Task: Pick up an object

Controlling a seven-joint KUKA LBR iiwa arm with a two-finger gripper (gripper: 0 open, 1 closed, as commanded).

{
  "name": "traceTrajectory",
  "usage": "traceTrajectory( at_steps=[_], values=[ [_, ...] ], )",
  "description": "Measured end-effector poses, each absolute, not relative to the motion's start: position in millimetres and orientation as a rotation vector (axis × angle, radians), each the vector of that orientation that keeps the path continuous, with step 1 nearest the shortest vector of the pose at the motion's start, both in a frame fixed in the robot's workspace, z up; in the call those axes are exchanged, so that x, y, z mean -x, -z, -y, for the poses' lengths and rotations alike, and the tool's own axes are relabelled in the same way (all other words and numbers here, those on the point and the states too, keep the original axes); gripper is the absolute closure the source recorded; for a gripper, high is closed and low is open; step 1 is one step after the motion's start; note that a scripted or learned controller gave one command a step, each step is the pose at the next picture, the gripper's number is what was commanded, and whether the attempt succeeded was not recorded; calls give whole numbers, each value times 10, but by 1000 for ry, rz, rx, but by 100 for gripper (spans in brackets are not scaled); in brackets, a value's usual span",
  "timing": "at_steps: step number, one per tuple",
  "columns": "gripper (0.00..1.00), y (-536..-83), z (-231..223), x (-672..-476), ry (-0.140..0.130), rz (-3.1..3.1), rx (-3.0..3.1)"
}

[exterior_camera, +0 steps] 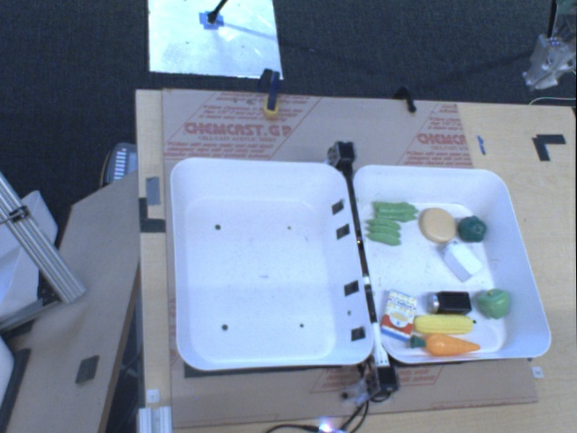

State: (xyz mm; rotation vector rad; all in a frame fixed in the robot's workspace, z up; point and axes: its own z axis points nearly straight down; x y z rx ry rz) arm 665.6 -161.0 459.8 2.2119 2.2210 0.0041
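Note:
The right bin point(520, 242) holds several small objects. Green pea pods point(392, 223) lie at its back left, beside a tan round bun point(438, 225) and a dark green ball point(471, 229). A white block point(462, 262) lies near the middle. Along the front are a small printed carton point(398, 314), a black piece point(452, 301), a green apple point(493, 303), a yellow corn cob point(444, 324) and an orange carrot point(449, 345); the corn and carrot touch.
The left bin point(180, 242) adjoins the right one along a black clipped divider point(359, 260). Both rest on a cardboard sheet point(243, 124). A shiny plate point(215, 25) lies on the dark floor behind, and a grey metal piece point(550, 59) sits at the top right.

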Motion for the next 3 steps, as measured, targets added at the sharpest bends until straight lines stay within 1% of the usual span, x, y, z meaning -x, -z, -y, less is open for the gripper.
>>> traceTrajectory(
  at_steps=[1,2,3],
  values=[
    [100,-3340,974,-6165,9,-2238,-2221],
    [100,-2166,599,-5566,12,-2234,-2227],
    [100,-3980,311,-5367,-25,-2219,-2202]
  ],
)
